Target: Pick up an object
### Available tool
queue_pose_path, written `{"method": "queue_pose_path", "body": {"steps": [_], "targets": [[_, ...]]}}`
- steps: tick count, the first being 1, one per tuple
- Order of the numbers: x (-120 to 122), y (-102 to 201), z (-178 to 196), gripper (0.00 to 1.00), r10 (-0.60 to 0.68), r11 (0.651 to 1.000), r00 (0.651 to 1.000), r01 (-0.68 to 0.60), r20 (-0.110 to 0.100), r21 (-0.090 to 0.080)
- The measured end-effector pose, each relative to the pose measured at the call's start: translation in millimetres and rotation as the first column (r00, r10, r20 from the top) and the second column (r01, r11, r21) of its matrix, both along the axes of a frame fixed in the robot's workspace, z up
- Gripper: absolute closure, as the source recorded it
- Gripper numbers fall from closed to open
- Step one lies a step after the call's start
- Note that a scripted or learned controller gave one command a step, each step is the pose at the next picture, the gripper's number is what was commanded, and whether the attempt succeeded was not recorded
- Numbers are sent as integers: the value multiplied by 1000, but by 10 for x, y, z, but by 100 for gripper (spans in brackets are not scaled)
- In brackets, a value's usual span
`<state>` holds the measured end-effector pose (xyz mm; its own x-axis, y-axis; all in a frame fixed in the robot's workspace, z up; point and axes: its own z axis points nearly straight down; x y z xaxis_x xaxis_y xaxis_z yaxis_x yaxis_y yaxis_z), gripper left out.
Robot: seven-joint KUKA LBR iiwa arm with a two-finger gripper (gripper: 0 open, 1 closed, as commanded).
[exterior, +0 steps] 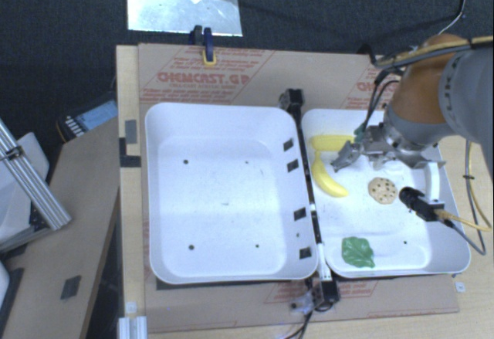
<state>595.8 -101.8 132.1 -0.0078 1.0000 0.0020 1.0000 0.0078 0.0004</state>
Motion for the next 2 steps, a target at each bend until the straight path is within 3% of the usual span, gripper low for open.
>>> {"method": "queue_pose_path", "body": {"steps": [1, 2], "targets": [[412, 68, -500, 0, -1, 1000, 1000, 1, 1, -2], [683, -139, -510, 0, 2, 1000, 1000, -2, -26, 4]]}}
